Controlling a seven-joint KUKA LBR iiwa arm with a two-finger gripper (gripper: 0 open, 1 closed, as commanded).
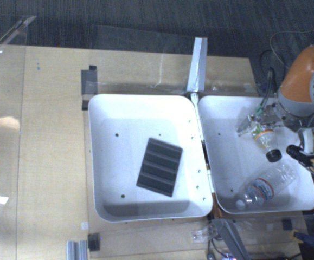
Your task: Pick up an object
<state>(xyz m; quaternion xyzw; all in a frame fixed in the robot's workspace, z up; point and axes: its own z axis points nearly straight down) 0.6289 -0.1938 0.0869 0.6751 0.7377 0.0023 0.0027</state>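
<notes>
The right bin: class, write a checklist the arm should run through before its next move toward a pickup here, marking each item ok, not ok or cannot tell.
1. A target lies in the right bin: ok, a clear plastic bottle rests on its side near the front wall.
2. Bottle free of neighbours: ok, nothing touches it.
3. Gripper over the bottle: not ok, it sits nearer the bin's back.
4. Gripper state: cannot tell.
5. Alternative target: ok, a dark ridged pad lies flat in the left bin.

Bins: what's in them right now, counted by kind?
Dark ribbed pad, left bin: 1
Clear plastic bottle, right bin: 1
Small item under the gripper, unclear: 1
Total: 3
</notes>
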